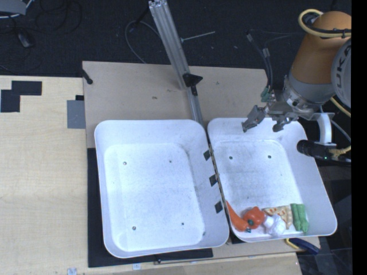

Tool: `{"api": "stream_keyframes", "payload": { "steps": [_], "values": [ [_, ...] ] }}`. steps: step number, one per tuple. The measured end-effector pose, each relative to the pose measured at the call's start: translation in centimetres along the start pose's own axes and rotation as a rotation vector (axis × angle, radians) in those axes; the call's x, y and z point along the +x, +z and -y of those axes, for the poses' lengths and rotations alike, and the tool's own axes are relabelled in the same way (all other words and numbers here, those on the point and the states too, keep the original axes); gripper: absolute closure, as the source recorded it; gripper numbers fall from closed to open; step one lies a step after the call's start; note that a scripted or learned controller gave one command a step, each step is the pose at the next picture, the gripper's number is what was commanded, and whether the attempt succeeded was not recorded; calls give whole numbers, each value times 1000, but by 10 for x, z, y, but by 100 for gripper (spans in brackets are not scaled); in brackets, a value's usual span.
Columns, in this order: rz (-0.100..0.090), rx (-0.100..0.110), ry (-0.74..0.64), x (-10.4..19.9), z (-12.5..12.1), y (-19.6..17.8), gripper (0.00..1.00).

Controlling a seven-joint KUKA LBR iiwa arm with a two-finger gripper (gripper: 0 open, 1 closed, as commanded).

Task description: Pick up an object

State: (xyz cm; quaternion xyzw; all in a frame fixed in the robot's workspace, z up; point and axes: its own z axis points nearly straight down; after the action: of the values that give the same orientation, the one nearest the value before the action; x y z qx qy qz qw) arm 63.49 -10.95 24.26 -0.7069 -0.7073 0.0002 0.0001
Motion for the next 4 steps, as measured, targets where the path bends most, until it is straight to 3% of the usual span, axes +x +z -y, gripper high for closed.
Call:
{"api": "stream_keyframes", "payload": {
  "steps": [1, 2, 3, 4],
  "values": [
    [-1, 8, 2, -22, 68, 132, 0],
    [-1, -7, -3, 36, 85, 52, 0],
    [0, 0, 3, 32, 87, 46, 100],
    [-1, 1, -4, 123, 93, 56, 100]
  ]
}}
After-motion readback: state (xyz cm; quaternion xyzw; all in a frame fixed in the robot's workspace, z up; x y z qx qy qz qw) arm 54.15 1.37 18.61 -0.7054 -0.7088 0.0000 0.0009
